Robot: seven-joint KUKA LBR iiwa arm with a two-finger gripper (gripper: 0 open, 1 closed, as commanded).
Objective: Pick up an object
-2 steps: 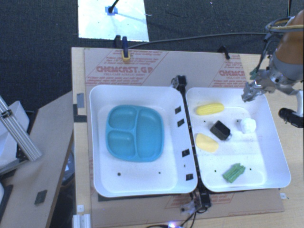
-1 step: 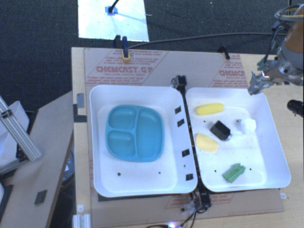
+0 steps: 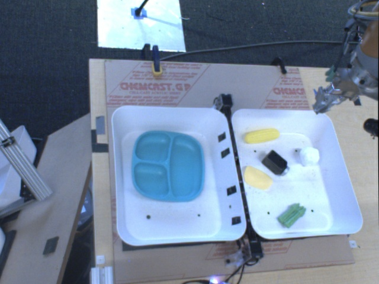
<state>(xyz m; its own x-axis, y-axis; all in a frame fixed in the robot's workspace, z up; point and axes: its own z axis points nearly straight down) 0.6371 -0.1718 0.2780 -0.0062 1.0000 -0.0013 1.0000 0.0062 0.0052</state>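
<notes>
Two white bins fill mid-frame: the left bin (image 3: 127,218) carries a blue divided plate (image 3: 169,165); the right bin (image 3: 337,164) carries yellow corn (image 3: 262,136), a black block (image 3: 275,162), a yellow piece (image 3: 258,177), a green piece (image 3: 292,215) and a white lump (image 3: 309,155). My pincer (image 3: 327,98) hangs upper right; spread or pressed, I cannot tell.

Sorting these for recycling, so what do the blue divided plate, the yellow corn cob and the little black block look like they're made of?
Blue divided plate: likely molded plastic, smooth with a soft sheen and rounded compartment ridges. Yellow corn cob: probably toy plastic or rubber, evenly colored with a bumpy surface. Black block: matte and dark, possibly foam or plastic; too small to tell.
</notes>
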